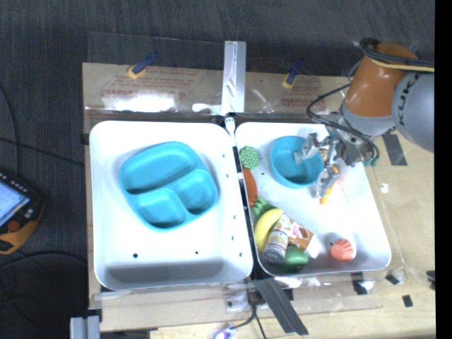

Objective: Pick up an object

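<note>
My gripper [319, 167] hangs low in the right bin [367, 210], at the right rim of a small blue bowl [288, 164]. It is open: one finger [309, 151] is over the bowl's edge and the other [329, 179] is just outside it, above the bin floor. Nothing shows between them. A small orange bit [323, 200] lies by the outer fingertip. Along the bin's left and front sides lie a green round piece [249, 156], an orange carrot [249, 186], a banana [266, 224], a printed packet [298, 233], a small bottle [277, 246] and an orange-pink toy [342, 248].
The left bin [113, 260] holds a blue divided plate [168, 182]. The grey arm with its orange band [374, 83] comes in from the upper right, over the right bin's far corner. Bare white floor shows in the right bin's right half.
</note>
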Controlling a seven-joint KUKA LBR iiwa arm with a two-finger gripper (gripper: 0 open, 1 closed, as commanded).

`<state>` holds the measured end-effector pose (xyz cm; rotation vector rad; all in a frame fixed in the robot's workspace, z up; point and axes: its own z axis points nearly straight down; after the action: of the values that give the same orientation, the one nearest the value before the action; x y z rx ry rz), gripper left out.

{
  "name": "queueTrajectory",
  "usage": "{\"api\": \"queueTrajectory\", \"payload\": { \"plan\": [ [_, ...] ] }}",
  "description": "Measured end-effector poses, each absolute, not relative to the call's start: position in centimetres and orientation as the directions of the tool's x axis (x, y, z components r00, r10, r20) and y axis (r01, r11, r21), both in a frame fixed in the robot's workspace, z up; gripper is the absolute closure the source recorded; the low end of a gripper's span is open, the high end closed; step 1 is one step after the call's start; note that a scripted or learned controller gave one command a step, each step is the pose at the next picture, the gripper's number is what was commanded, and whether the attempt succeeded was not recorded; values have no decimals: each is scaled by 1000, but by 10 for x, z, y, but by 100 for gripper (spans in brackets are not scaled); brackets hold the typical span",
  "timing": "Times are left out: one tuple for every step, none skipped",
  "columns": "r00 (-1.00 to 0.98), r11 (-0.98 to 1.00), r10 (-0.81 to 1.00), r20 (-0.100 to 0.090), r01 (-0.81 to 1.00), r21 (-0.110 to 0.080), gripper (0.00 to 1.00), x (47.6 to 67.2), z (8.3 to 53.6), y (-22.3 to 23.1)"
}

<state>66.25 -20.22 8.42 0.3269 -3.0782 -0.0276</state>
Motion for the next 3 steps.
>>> {"api": "queueTrajectory", "payload": {
  "plan": [
    [-937,937,-348,0,-348,6,0,660,87,-218],
    [-976,976,-218,-12,-218,-3,0,599,90,-221],
    [-990,991,-137,-14,-137,-7,0,596,90,-208]
  ]
}}
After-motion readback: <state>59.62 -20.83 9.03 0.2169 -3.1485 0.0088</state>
